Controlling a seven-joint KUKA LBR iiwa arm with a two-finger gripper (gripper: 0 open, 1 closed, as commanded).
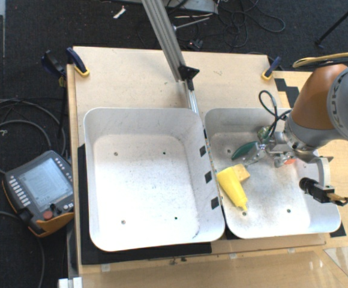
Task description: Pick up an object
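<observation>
I see two things in the right bin (318, 224). One yellow object (232, 188) lies near the bin's left wall, its long axis slanting, narrow end pointing toward the near right. One green object (243, 150) lies just beside my hand (264, 152); its grip I cannot tell.

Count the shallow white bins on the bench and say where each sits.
2. The left bin takes up the bench's left and middle; the right bin adjoins it, below the arm, holding a yellow object.
</observation>
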